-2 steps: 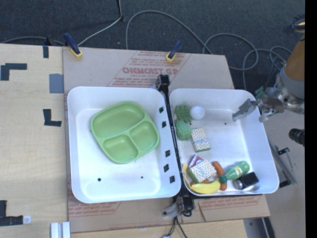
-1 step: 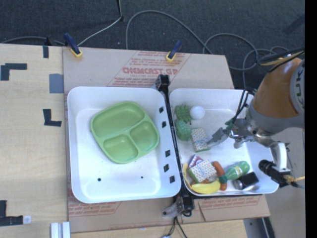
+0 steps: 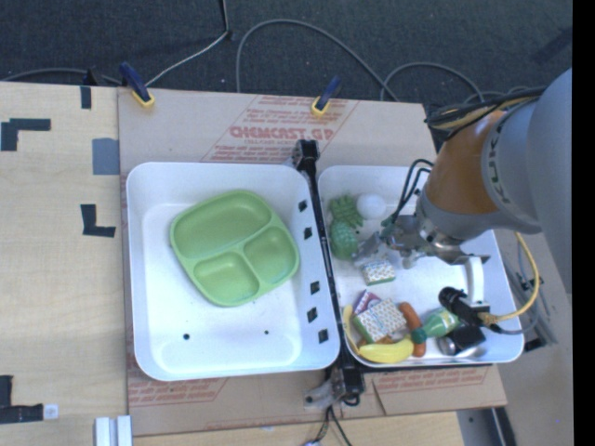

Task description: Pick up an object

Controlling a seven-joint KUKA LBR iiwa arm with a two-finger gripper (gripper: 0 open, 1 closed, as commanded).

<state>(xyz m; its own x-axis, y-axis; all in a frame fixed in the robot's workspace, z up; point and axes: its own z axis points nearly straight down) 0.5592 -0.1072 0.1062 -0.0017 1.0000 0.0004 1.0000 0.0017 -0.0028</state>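
The right bin (image 3: 507,291) holds several small objects: a green bumpy toy (image 3: 343,223), a white ball (image 3: 372,206), a small patterned block (image 3: 379,271), a checkered packet (image 3: 378,321), a yellow banana (image 3: 384,351), an orange piece (image 3: 410,316) and a green bottle (image 3: 437,323). My gripper (image 3: 389,247) reaches down into this bin from the right, just above the patterned block and beside the green toy. Nothing shows between its fingers.
The left bin (image 3: 153,277) holds a green divided plate (image 3: 234,246). A black divider (image 3: 314,240) runs between the bins. The grey arm with its orange band (image 3: 465,175) hangs over the right bin's far right. Cables lie behind the bench.
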